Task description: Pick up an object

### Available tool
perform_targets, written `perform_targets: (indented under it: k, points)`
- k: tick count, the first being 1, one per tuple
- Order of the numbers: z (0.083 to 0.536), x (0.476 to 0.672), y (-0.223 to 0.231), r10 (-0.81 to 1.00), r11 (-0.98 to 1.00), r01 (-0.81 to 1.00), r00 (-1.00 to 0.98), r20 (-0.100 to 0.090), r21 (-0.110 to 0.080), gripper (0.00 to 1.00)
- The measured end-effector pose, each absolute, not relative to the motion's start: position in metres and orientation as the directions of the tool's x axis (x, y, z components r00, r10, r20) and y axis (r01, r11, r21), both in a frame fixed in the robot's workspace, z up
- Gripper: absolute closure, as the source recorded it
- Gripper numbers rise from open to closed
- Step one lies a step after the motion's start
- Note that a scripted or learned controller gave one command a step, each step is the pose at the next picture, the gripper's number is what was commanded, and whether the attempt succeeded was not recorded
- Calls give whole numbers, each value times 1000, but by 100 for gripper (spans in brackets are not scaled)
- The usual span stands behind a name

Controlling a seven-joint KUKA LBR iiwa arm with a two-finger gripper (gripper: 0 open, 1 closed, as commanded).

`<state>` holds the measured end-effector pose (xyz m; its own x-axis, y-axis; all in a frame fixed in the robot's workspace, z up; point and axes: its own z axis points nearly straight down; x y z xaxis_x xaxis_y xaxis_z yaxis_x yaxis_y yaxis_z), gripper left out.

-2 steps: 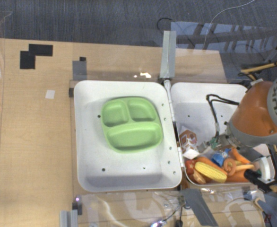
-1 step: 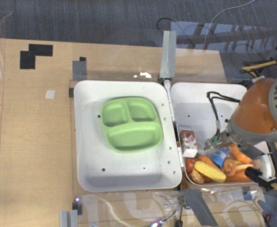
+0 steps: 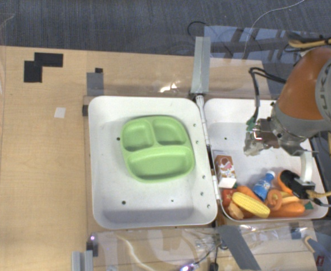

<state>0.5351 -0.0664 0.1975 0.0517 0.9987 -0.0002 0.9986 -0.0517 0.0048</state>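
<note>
over the bench, from the one camera looking down, the gripper (image 3: pixel 255 141) hangs above the bare upper half of the right bin (image 3: pixel 233 123), apart from everything in it. nothing is visibly held, and whether it is open or closed i cannot tell from this angle.

the things to pick from are all crowded into that bin's near end. a small carton (image 3: pixel 225 168) lies by the wall shared with the left bin (image 3: pixel 106 196), a little apart from the heap. below it are a corn cob (image 3: pixel 250 204), a red tomato (image 3: pixel 227 197), a blue bottle (image 3: pixel 264 185) and an orange pepper (image 3: pixel 274 199), all touching or overlapping.

they look like toy food, so i'd guess light, stiff and hollow, with smooth plastic skins that could slip. the carton seems the easiest: flat sides, free room on its open side, best taken across its narrow width. the corn cob lies on top of the pile and could be gripped across its middle, though its round body may roll. the bottle is wedged in and harder to reach.

the left bin holds a green divided plate (image 3: pixel 156 148), broad and shallow, with only its rim to pinch.
</note>
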Motion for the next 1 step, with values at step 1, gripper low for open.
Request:
perform_targets:
  k: [1]
  points:
    - [197, 535, -66, 999, -51, 999, 51, 0, 4, 0]
